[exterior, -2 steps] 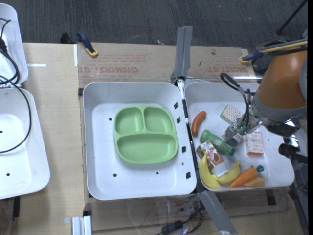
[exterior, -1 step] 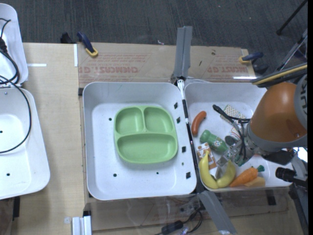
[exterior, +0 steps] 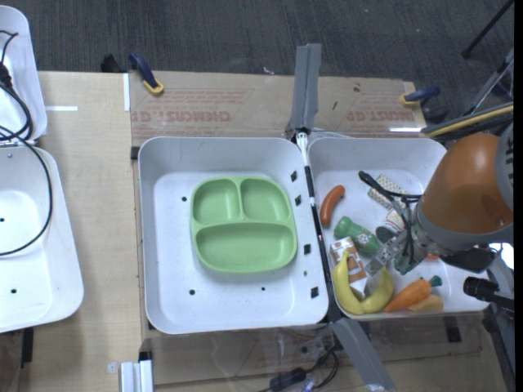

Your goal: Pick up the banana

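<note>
A banana (exterior: 356, 294) lies curled against the near wall of the right-hand bin (exterior: 327, 166), at its front left corner, its yellow curve bending from a point beside a small printed carton (exterior: 350, 260) round to a blunt end near a carrot (exterior: 406, 294). The arm (exterior: 467, 188), grey with an orange band, reaches in from the right, and its gripper (exterior: 398, 250) hangs low over the middle of the bin, just above and to the right of the fruit; whether the fingers are open or closed cannot be told amid the clutter, and nothing is plainly seen between them. Around it sit a sausage (exterior: 330, 203) near the bin's left wall, a green bottle-like object (exterior: 355, 230), and a dark-handled utensil (exterior: 381, 186) toward the back. The left-hand bin (exterior: 163, 243) holds a green divided plate (exterior: 243, 224). The banana looks light and fairly firm, with a smooth skin that could slip and flesh that would bruise under a hard squeeze. The best hold is probably across the thick middle of the curve, fingers set square to its length, though the near wall and the carton leave little room on either side, so a slightly angled approach may be called for.
</note>
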Robot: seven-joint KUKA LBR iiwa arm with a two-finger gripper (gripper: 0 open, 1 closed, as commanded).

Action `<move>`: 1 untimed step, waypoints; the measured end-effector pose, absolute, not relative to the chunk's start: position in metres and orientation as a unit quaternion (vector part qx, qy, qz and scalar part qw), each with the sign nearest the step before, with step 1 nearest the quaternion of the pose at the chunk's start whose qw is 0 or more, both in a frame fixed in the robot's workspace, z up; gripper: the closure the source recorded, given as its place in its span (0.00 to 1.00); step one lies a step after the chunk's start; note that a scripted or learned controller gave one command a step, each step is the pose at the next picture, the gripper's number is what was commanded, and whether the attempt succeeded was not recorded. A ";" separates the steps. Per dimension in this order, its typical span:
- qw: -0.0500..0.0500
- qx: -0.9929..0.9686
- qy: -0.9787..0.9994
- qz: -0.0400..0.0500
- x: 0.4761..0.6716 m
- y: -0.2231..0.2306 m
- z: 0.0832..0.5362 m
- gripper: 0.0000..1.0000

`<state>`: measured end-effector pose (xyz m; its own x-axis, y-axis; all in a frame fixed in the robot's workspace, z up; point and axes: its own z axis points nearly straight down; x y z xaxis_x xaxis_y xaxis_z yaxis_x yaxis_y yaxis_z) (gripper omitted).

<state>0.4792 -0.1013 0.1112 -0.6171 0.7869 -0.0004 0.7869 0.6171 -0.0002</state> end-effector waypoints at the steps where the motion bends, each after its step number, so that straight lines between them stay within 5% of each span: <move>1: 0.000 0.547 0.837 -0.001 0.483 -0.072 0.200 1.00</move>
<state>0.4829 -0.0718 0.2002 -0.4024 0.9154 -0.0006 0.9154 0.4024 -0.0008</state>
